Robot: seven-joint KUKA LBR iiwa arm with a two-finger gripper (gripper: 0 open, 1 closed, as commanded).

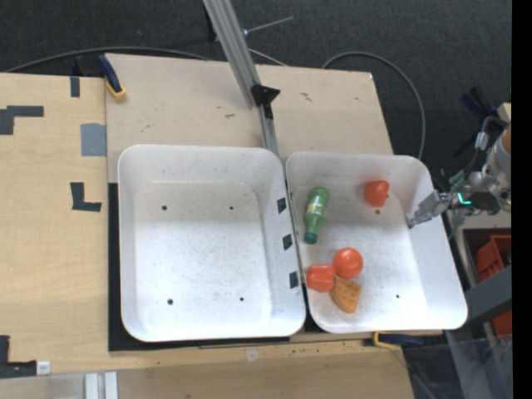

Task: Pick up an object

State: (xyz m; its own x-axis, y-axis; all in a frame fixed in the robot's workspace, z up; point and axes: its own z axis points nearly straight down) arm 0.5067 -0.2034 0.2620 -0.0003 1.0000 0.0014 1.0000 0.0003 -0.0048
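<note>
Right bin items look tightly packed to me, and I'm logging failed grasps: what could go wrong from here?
1. The orange ball, red item and waffle-like piece touch, so a grasp may nudge neighbours or pinch two.
2. The green bottle lies beside the bin wall, leaving little finger room.
3. The gripper sits at the right rim, so descending there risks clipping it.

I work in a robotics lab. My plywood tabletop (pixel 191 98) carries two shallow white bins (pixel 141 223) side by side, and grey and black tape patches (pixel 93 139) mark its left part. An aluminium rail (pixel 233 40) slants in overhead, cables (pixel 399 81) loop across dark carpet (pixel 416 15) behind, and a blue clamp (pixel 110 75) with a yellow tip grips the tabletop's far edge.
</note>
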